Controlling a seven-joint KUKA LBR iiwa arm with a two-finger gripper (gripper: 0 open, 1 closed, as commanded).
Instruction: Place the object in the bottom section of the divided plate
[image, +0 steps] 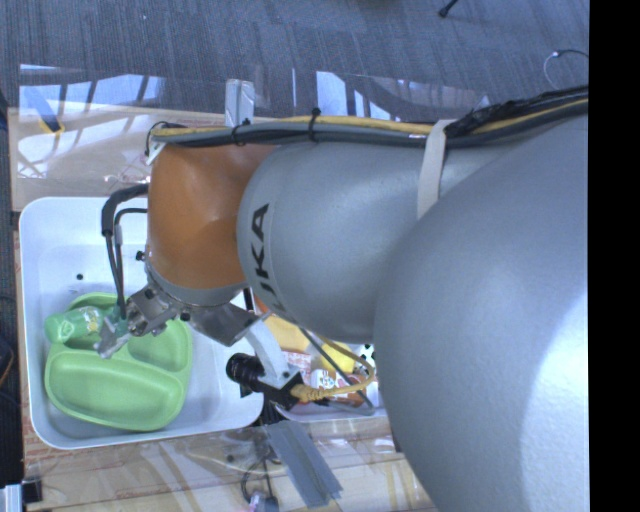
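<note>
Green divided plate (115, 385) lies under the fingers (118, 335); object (85, 322) seemingly beside them.

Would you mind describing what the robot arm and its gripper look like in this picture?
The arm is bulky, rounded and grey, with an orange band above the wrist and dark letters on the grey shell beside it. A bundle of black and yellow cables runs along its top, held by ties and a pale strap. Black hoses loop down to the small metallic gripper.

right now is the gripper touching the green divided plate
Cannot tell. In the camera view the gripper overlaps the green divided plate, but the slanted angle shows neither contact nor gap.
</note>
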